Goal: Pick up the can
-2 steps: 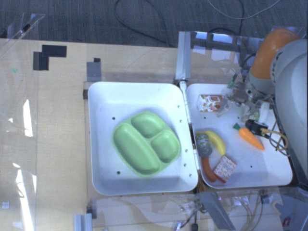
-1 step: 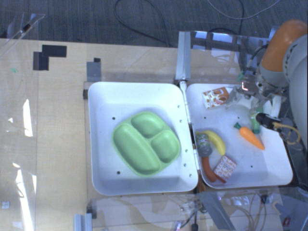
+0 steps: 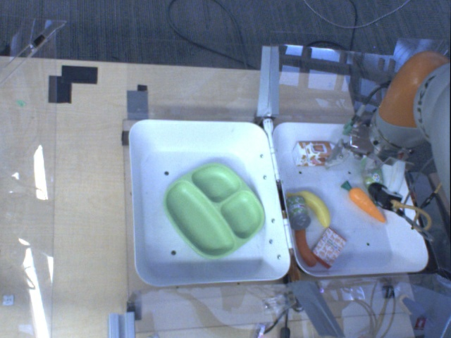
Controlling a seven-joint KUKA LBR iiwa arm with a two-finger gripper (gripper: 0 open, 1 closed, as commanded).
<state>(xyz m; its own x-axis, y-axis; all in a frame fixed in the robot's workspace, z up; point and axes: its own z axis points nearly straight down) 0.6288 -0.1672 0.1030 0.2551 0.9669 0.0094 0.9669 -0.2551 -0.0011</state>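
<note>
Here the arm [image 3: 416,101] enters from the right edge of the frame, its orange band at the upper right, and its wrist hangs over the upper right part of the right bin [image 3: 394,259]. The claw [image 3: 350,141] is a blur of metal and glare, so whether it is released or clenched cannot be told. Just left of it lies the can [image 3: 313,153], on its side near the bin's upper left, its label white and red. Lower down sit a carrot [image 3: 367,204], a banana [image 3: 315,207] and a small patterned box [image 3: 328,246]. The left bin [image 3: 151,153] holds a green divided plate [image 3: 213,208].
</note>
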